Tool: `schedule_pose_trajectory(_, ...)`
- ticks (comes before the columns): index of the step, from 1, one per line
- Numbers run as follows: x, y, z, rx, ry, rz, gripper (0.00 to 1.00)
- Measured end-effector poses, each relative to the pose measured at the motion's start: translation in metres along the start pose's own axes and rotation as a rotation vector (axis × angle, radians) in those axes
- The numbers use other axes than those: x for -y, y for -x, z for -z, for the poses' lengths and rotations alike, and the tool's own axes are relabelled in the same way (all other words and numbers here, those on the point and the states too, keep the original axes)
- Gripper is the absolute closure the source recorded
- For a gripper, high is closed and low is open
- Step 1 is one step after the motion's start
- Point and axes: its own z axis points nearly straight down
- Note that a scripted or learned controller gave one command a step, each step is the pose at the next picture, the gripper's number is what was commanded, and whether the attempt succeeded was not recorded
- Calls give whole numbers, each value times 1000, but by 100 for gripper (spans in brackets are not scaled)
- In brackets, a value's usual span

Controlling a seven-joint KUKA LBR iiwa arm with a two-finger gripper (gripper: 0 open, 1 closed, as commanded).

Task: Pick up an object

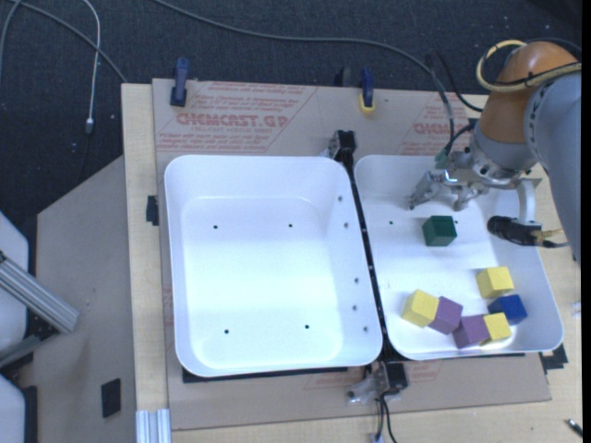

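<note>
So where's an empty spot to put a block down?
The whole left bin is bare white floor. In the right bin, there's room along its left side, between the green block and the yellow block. Its bottom-right corner is crowded with blocks, and the gripper hangs over the top.

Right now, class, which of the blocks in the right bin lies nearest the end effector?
The green block. It sits alone just below the end effector, while the yellow, purple and blue blocks cluster along the right bin's near edge.

Single fixed camera above the bench point(138, 247), slanting down over both white bins point(268, 169).
</note>
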Motion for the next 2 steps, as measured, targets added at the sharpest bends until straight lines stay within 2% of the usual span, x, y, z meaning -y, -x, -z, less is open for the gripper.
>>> schedule_pose_trajectory(1, 45, -42, 9, 2, 8, 0, 0)
schedule_pose_trajectory(2, 66, -50, 7, 3, 11, -2, 0)
